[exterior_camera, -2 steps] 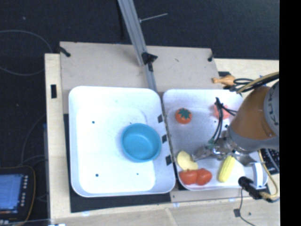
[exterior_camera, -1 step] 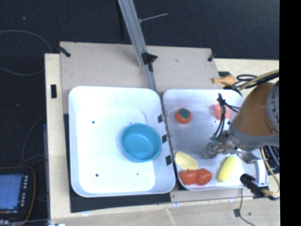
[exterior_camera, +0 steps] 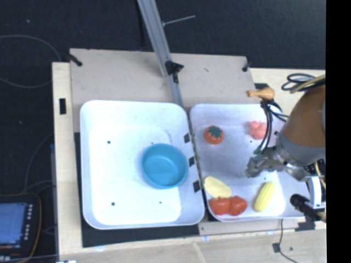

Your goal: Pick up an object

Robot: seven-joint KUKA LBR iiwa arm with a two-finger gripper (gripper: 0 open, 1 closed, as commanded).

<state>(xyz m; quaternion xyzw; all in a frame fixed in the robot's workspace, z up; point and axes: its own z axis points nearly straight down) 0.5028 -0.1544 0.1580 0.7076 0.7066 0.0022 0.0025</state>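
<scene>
Arm (exterior_camera: 304,130) reaches over right bin (exterior_camera: 236,119) — end effector (exterior_camera: 258,166) low, grasp unclear.

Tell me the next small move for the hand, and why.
Probably shift the hand toward the corn cob and lower onto it. The hand hangs over bare floor of the right bin with nothing seen between its tips, and the corn looks like the nearest object, lying apart from the red pepper.

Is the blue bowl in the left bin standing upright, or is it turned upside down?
Upright. The blue bowl shows its open mouth and hollow inside toward the camera, resting on the floor of the left bin.
</scene>
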